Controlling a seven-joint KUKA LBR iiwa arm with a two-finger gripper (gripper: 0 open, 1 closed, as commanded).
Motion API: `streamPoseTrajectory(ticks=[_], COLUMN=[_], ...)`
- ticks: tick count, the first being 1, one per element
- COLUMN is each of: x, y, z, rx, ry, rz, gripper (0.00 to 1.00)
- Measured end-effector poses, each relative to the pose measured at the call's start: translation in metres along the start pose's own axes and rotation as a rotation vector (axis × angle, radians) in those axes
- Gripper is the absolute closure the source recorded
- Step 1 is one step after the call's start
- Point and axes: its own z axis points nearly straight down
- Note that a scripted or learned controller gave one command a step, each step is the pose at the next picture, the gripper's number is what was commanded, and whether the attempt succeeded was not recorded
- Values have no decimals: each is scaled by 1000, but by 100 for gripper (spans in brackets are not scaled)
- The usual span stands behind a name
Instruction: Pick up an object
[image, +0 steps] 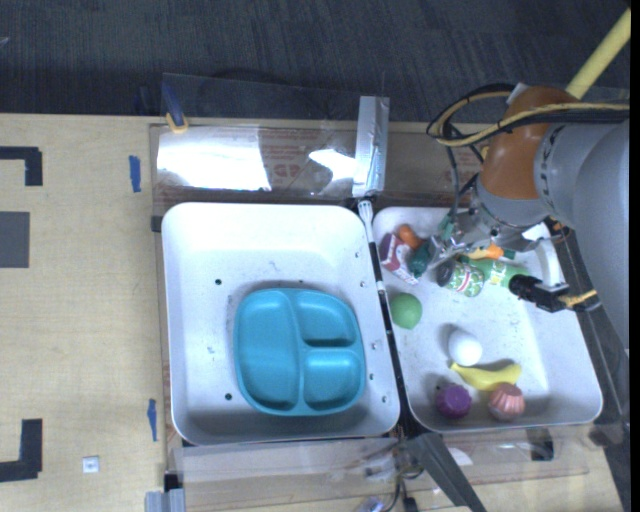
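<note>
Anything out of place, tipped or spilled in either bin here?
Nothing spilled or damaged. The blue divided tray sits slightly askew in the left bin. In the right bin, toy foods crowd the far corner beneath the pincer; the green ball and white egg lie apart.

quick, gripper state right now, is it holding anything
gripper: down in the right bin, among the clutter at the back; cannot be told whether open, closed or holding anything.

Blue three-compartment plastic tray (298, 349) in left white bin (190, 240); green ball (406, 310), white egg (465, 350), yellow banana (487, 375) in right white bin (570, 395).
</note>
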Motion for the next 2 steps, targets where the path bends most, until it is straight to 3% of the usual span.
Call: streamPoseTrajectory(ticks=[1,2], x=[-25,-4], y=[-16,-88], z=[0,-2], rx=[1,-2], ry=[1,0], rz=[121,37], gripper=[0,0])
